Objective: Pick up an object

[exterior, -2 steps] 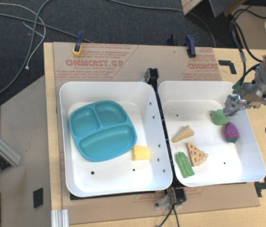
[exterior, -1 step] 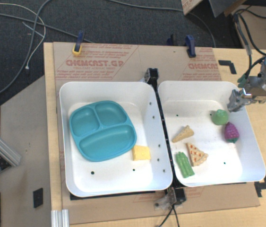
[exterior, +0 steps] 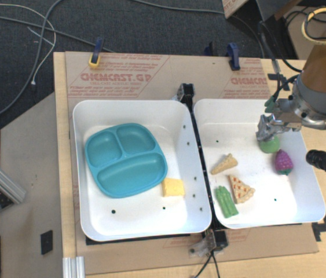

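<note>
— So, where does the gripper (exterior: 268, 133) stand?

— Over the right bin (exterior: 307, 213), near its far right part. It hangs right above a light green object (exterior: 270, 145), which peeks out just under the metal head. Whether the two touch, I cannot tell.

— Is it holding that green thing?

— I cannot tell. The head hides the tips, so how wide it stands is not visible, and nothing shows plainly gripped.

— What else lies in that bin?

— Just to the near right of the gripper, a purple bunch of grapes (exterior: 284, 161). Toward the near left of it, a tan wedge (exterior: 224, 164). Nearer still, a pizza slice (exterior: 241, 189), and just beside it on the side away from the gripper, a dark green vegetable piece (exterior: 226, 202). The pizza slice and the green piece lie close together; the wedge sits apart from them.

— And the other bin?

— The left bin (exterior: 87, 112) lies well to the gripper's left. It holds a teal divided plate (exterior: 126, 159) with three compartments, nothing lying in them. At the plate's corner closest to the gripper's bin sits a yellow block (exterior: 173, 187), touching or almost touching the plate's rim.

— The bins themselves?

— Side by side on a cardboard sheet (exterior: 122, 74), their inner walls meeting.
</note>
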`<state>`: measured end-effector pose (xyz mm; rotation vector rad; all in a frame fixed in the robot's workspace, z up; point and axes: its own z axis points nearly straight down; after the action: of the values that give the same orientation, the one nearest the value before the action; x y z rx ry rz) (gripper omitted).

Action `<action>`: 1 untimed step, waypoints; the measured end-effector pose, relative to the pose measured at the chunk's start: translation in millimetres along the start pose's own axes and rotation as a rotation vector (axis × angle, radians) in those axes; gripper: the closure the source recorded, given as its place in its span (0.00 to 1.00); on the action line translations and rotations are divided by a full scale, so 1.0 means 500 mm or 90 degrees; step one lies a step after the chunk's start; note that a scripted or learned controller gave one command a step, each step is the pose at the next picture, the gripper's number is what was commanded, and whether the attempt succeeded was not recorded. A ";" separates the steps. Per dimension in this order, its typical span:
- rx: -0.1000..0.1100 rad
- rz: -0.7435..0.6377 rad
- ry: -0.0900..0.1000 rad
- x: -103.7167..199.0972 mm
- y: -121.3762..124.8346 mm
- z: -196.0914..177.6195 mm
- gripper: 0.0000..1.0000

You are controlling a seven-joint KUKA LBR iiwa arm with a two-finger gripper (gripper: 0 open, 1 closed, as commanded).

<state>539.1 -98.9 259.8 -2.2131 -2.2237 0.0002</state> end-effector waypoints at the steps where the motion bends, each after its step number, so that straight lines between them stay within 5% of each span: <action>1: 0.000 0.000 0.000 0.097 0.004 0.032 1.00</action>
<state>540.8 -50.6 243.8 -2.2134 -2.2236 0.0006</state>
